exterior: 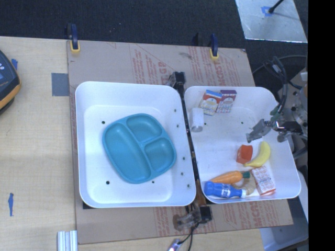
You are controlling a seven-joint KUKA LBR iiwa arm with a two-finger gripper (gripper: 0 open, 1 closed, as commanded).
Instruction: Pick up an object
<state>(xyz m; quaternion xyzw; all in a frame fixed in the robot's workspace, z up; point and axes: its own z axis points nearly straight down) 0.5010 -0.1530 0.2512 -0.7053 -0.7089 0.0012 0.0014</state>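
The right bin (230, 135) holds the loose objects. A yellow banana (261, 154) lies next to a red block (244, 153). Below them are an orange carrot (229, 177), a blue bottle (224, 191) and a small red-and-white carton (264, 181). At the bin's far side sit two small cartons (219, 101) and a white cylinder (197, 119). My gripper (269, 132) hangs over the bin's right side, just above the banana. It is open, with one grey finger (256, 131) pointing left and nothing between the fingers.
The left bin (91, 103) holds a blue divided plate (138, 148). Blue-and-yellow clamps (74, 38) pin the cardboard at the back. A dark device (6, 80) sits at the bench's left edge. Cables (276, 67) run behind the right bin.
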